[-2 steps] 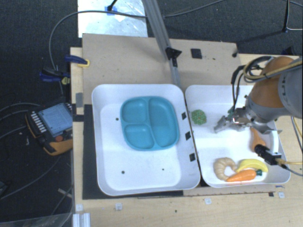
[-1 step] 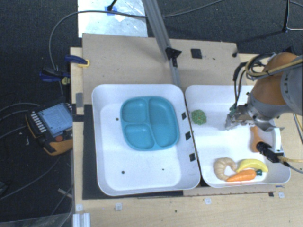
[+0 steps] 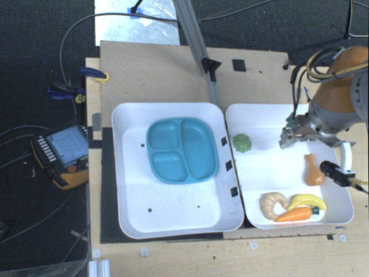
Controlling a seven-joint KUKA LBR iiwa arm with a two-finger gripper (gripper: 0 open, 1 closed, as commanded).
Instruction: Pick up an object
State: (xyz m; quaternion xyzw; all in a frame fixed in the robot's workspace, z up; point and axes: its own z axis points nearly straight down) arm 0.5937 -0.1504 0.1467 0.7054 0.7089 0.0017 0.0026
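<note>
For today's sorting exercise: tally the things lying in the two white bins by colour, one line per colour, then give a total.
Blue: 1, the divided plate
Green: 1, the broccoli
Yellow: 1, the banana
Orange: 2, the carrot and the gourd-shaped piece
Tan: 1, the croissant
Total: 6

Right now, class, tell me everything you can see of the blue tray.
The blue tray is a rounded, plastic-looking plate, light blue, split by raised ridges into three compartments: one long section on its right and two smaller ones on its left. It lies flat, open side up, in the upper middle of the left bin, resting on the bin's floor. The sections hold nothing visible. Nothing else touches it.
</note>
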